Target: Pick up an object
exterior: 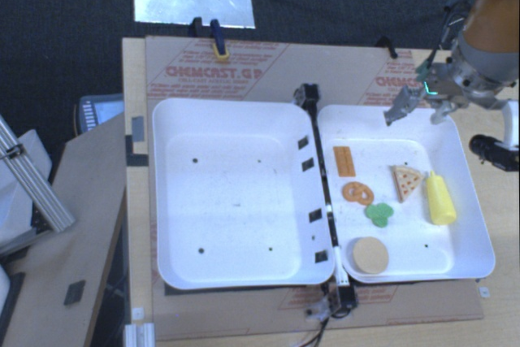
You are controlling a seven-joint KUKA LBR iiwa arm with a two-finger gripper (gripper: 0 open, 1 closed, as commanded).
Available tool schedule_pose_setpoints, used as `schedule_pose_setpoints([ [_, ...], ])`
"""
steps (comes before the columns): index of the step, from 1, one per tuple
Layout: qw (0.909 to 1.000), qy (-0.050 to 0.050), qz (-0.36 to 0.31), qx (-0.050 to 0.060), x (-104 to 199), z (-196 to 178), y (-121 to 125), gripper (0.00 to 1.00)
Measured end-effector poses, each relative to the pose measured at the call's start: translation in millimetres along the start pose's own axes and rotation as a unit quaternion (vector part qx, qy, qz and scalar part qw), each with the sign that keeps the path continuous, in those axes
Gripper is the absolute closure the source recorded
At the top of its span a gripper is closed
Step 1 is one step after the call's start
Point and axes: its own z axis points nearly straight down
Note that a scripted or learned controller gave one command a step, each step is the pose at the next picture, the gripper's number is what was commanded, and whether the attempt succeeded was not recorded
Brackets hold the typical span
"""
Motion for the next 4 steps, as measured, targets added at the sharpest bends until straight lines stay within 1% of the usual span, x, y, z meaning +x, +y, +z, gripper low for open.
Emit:
schedule_pose_setpoints([
  [1,1.0000,0.001,-0.004,0.001,64,63,25,0.00],
  [2,1.0000,-0.001,0.003,0.001,13,56,-20,0.00],
  [3,1.0000,0.001,-0.002,0.002,55,101,-11,0.00],
  [4,1.0000,0.000,0.002,0.002,39,99,-87,0.00],
])
